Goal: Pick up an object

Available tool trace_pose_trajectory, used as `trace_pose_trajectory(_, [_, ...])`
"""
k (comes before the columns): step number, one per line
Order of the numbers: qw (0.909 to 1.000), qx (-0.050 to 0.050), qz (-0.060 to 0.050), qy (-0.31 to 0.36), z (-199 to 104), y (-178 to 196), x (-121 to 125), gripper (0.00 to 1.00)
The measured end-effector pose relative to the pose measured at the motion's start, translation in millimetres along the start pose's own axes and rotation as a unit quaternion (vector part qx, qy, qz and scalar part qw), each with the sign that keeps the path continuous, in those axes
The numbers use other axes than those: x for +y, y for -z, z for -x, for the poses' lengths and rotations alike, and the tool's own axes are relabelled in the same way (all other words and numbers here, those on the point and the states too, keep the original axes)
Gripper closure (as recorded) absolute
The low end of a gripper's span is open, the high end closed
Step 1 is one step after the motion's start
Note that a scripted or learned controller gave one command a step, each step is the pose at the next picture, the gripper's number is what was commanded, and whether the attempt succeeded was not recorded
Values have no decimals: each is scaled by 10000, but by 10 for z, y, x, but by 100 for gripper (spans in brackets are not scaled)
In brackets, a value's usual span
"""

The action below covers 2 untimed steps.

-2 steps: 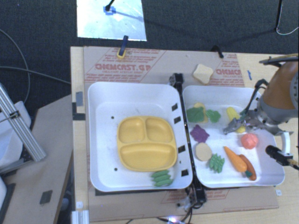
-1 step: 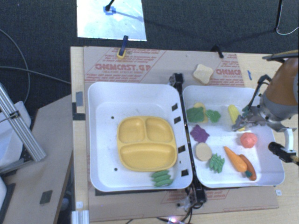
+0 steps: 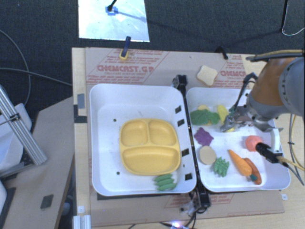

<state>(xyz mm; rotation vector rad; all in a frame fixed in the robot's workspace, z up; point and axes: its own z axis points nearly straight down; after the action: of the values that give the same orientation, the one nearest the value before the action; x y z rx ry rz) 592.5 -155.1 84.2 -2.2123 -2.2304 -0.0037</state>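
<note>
Green peas (image 3: pixel 165 181) just below yellow plate (image 3: pixel 149 146), left bin (image 3: pixel 102 142). Right of plate: gripper (image 3: pixel 229 125), low in right bin (image 3: pixel 276 175) beside corn (image 3: pixel 222 112); finger state indeterminate.

readable text on the bench

the brown board (image 3: pixel 143 63) under the bins has "chemcast gp" printed in red, once behind the left bin and partly again at the right.

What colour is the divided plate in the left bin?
Yellow: the divided plate shows plainly in the camera view, lying in the left bin.
</note>
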Motion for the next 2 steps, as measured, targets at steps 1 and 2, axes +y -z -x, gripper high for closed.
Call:
trace_pose_trajectory(1, [10000,-2,-32,-10,-96,-5,347,100])
trace_pose_trajectory(2, [10000,-11,-32,-46,-559,5,508,100])
